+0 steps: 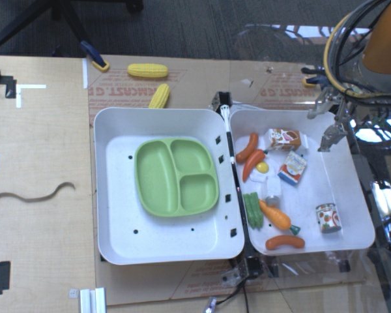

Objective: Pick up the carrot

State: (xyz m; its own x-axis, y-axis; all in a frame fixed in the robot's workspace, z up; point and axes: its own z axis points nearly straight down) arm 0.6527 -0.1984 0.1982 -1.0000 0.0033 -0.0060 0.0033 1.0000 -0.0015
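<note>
The carrot point(275, 215) is orange with a small green top and lies slanted in the lower part of the right bin point(352, 194). A green pod point(252, 210) lies to its left and an orange-red sausage point(285, 242) just below it. My gripper point(322, 124) hangs over the bin's upper right part, well up and to the right of the carrot. It looks open, with nothing between its fingers. The arm's orange band point(381, 44) sits above it, ringed by cables.
The right bin also holds two red sausages point(249, 155), a toy egg point(262, 168), two small cartons point(292, 168), and a can point(328, 217). A green divided plate point(177, 177) fills the left bin. Two corn cobs point(153, 83) lie on the cardboard behind the bins.
</note>
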